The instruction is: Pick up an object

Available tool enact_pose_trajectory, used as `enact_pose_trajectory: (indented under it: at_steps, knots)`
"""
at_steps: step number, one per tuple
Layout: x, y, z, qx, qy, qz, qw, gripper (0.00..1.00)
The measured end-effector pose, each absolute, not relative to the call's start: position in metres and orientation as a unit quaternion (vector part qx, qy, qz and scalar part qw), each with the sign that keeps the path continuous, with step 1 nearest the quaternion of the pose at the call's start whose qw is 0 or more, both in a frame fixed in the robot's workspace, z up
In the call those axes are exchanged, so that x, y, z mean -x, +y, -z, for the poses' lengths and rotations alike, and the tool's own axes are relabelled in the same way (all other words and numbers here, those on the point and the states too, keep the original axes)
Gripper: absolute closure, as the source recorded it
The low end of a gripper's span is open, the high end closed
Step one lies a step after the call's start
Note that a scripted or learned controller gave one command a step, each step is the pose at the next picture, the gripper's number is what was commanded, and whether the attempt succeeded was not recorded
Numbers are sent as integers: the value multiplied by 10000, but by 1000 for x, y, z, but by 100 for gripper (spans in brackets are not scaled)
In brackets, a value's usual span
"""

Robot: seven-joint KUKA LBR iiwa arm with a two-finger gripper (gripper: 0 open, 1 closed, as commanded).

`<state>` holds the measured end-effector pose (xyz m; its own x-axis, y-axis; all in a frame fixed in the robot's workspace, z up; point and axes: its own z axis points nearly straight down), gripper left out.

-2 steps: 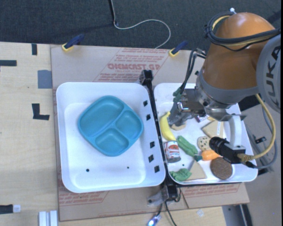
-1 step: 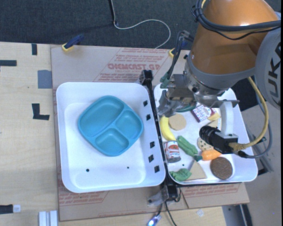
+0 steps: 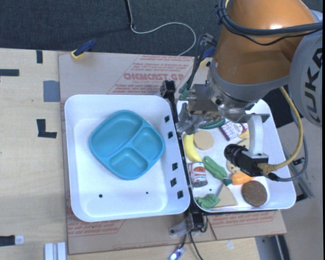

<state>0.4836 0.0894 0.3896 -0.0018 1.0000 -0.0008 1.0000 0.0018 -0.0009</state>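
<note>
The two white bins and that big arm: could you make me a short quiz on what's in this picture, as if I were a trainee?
1. True or false: the blue divided plate lies in the left bin.
2. Which lies nearest the right bin's near right corner? A) banana B) brown round cookie C) small can
3. Fill in: the arm's orange band hangs over the ___ bin.

Key:
1. True.
2. B. The banana and the can lie along that bin's left side.
3. Right. The gripper reaches down at that bin's far left part, above the banana.
</note>
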Motion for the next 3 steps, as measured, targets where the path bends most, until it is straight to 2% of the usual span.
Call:
enact_pose_trajectory:
  at_steps: [2, 3]
  knots:
    - [-483, 121, -358, 7065, -7077, -19, 7, 100]
    - [-483, 115, -320, 7071, -7071, -28, 13, 100]
